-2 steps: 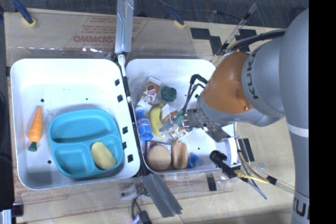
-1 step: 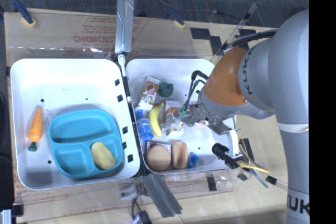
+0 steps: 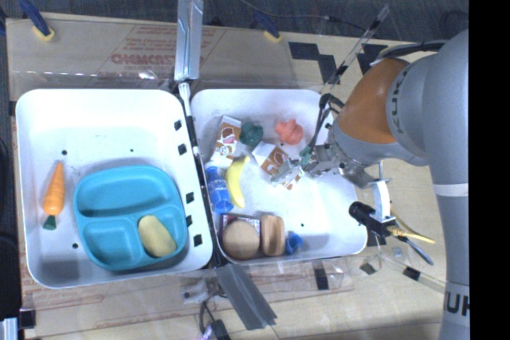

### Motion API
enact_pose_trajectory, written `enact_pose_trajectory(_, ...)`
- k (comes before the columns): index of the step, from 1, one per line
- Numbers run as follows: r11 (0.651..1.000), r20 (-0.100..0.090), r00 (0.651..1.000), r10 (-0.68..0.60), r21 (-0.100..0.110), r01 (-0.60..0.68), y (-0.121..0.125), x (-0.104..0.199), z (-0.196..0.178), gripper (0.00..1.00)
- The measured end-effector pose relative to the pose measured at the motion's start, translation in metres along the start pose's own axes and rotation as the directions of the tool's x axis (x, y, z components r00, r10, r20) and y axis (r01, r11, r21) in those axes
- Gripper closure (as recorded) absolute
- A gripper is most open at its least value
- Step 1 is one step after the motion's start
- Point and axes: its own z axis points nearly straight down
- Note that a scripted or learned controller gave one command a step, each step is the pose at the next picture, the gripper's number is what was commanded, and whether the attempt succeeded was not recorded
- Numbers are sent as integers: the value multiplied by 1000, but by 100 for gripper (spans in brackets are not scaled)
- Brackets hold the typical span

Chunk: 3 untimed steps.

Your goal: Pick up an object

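Camera view looking down on the worktop (image 3: 96, 44): the grey arm is reaching in from the right over the right bin (image 3: 335, 239), its hand (image 3: 307, 163) hanging low near the bin's middle; whether the hand is apart or together cannot be told from this angle; a small printed packet (image 3: 279, 163) is lying just beside the hand, toward the left, and is likely the nearest pick; a banana (image 3: 236, 181) is lying farther left, its long axis running roughly top to bottom; a pink toy (image 3: 289, 130) is sitting above the packet; a blue tray (image 3: 119, 211) is resting in the left bin (image 3: 40, 111), well apart.
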Motion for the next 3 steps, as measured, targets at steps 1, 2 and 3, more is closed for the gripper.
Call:
enact_pose_trajectory(1,981,-2,981,194,1,-194,65,-5,3,0)
enact_pose_trajectory(2,983,-4,983,186,-1,-186,67,-2,-8,100)
enact_pose_trajectory(3,940,-2,940,341,-3,-341,78,51,-82,100)
